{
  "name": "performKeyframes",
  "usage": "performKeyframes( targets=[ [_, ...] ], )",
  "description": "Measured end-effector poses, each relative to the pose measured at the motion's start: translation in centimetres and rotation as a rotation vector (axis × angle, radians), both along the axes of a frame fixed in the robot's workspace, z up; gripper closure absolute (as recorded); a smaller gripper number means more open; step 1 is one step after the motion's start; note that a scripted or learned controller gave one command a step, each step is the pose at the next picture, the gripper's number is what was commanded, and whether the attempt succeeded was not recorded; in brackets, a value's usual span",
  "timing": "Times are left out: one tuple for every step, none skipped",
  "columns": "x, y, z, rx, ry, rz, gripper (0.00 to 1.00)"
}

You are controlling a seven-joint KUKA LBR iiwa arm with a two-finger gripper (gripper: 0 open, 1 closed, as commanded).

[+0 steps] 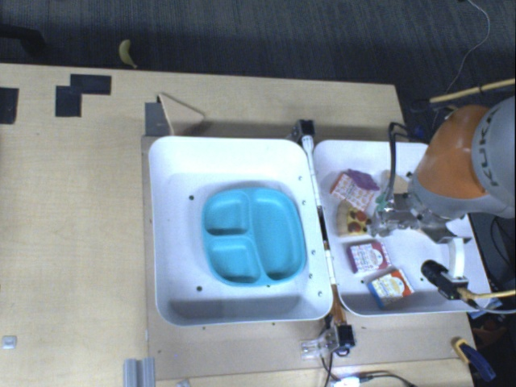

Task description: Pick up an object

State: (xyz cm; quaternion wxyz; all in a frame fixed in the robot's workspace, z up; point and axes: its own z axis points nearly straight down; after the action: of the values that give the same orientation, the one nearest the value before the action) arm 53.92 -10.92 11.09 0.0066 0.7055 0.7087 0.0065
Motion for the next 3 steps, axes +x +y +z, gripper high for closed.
performKeyframes(
  targets=[
    [0.0,0.0,0.0,0.000,0.000,0.000,0.00],
    [0.1,0.1,1.1,0.001,-0.003,0.002,1.00],
    [0.1,0.1,1.1,0.001,-0.003,0.002,0.00]
  ],
)
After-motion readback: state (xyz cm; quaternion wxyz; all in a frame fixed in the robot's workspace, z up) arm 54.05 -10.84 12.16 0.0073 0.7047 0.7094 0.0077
